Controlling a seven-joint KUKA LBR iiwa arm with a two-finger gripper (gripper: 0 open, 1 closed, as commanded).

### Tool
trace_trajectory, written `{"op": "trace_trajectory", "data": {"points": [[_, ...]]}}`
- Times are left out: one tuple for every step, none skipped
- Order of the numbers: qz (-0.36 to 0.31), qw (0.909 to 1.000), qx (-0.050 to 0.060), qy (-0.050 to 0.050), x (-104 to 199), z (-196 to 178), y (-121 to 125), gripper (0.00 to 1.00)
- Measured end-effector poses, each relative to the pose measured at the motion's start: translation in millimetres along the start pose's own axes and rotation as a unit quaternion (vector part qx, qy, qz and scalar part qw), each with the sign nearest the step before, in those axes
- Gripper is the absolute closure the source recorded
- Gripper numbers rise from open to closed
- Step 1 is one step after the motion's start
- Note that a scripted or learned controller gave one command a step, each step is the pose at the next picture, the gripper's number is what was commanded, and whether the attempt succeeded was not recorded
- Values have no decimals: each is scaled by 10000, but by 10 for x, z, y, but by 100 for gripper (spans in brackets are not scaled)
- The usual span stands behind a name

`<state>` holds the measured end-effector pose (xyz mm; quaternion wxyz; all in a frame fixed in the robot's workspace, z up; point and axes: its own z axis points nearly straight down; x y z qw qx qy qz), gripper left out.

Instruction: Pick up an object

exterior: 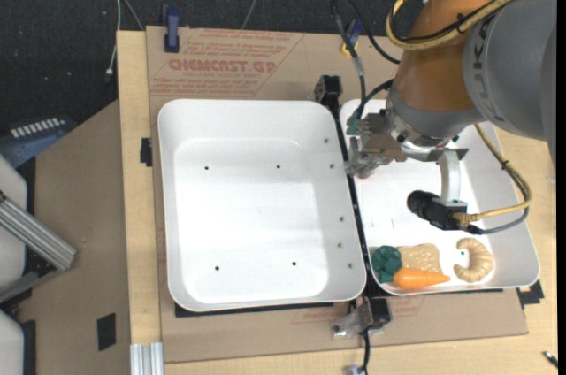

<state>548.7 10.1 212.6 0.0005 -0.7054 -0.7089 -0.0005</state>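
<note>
Arm: the grey KUKA arm reaches in from the right, its orange band over the far part of the right bin, and it covers much of that bin from the camera.
Pincer: the pincer sits low at the right bin's left wall, close to the seam between the two bins; from this angle one cannot tell whether it is spread or pressed together, and no object is seen in it.
Right bin: the shallow white right bin holds all the objects, gathered along its near edge.
Green object: a small dark green toy lies in the near-left corner of the right bin, just beside the tan piece.
Tan piece: a pale, bumpy tan item lies next to the green toy, touching the carrot in front of it.
Carrot: an orange toy carrot lies flat along the near wall, pointing right.
Croissant: a curled beige croissant-like toy lies to the right of the carrot, apart from it.
Black fitting: a black part with a yellow cable hangs over the bin's middle, well clear of the toys.
Left bin: the white left bin lies alongside the right one, their walls touching.
Surface: a brown cardboard-covered surface with red printed lettering carries both bins.
</note>
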Motion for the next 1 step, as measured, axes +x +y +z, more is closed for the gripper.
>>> {"op": "trace_trajectory", "data": {"points": [[-1, 10000, 0, 2, 623, -3, -50, 100]]}}
